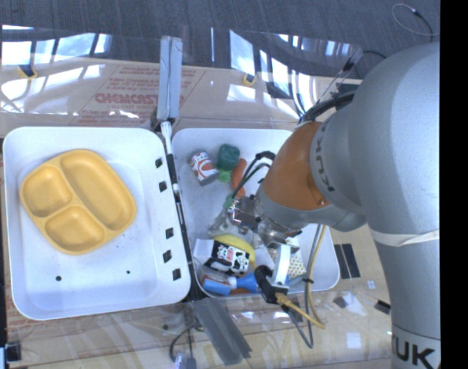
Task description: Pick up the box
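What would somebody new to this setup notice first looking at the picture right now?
Probably the big grey arm with its orange band, reaching in from the right over the right bin. Next, the yellow divided plate lying alone in the left bin. Then the clutter of small items in the right bin, such as a black-and-white spotted toy with a yellow top near its front edge and a green piece towards the back.

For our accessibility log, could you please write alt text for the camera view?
The grey arm reaches from the right into the right bin, its pincer low over cluttered small items. The left bin holds a yellow divided tray.
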Robot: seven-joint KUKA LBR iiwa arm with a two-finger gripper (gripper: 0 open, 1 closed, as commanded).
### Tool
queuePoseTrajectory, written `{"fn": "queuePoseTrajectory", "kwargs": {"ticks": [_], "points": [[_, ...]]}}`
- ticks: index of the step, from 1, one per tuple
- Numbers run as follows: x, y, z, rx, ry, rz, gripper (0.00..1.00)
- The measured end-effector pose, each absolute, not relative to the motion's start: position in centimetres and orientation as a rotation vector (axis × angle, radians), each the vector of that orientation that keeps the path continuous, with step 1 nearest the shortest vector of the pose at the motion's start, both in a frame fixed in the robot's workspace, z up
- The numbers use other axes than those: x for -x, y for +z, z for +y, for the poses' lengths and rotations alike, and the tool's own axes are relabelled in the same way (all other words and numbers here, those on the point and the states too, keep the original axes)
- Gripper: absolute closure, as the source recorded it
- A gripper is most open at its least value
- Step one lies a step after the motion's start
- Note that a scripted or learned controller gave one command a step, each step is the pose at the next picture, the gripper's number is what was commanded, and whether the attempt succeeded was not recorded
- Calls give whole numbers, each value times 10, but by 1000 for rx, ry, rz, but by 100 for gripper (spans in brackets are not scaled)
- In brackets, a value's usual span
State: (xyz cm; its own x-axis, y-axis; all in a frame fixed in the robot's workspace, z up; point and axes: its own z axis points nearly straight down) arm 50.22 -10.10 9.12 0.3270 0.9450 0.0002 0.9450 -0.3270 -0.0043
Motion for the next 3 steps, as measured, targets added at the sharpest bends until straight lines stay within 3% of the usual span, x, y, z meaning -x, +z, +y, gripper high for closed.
{"fn": "queuePoseTrajectory", "kwargs": {"ticks": [1, 2, 3], "points": [[-503, 101, -101, 2552, 3, -1828, 100], [-503, 101, -101, 2553, 3, -1828, 0], [-478, 92, -154, 2505, -3, -1896, 0]]}}
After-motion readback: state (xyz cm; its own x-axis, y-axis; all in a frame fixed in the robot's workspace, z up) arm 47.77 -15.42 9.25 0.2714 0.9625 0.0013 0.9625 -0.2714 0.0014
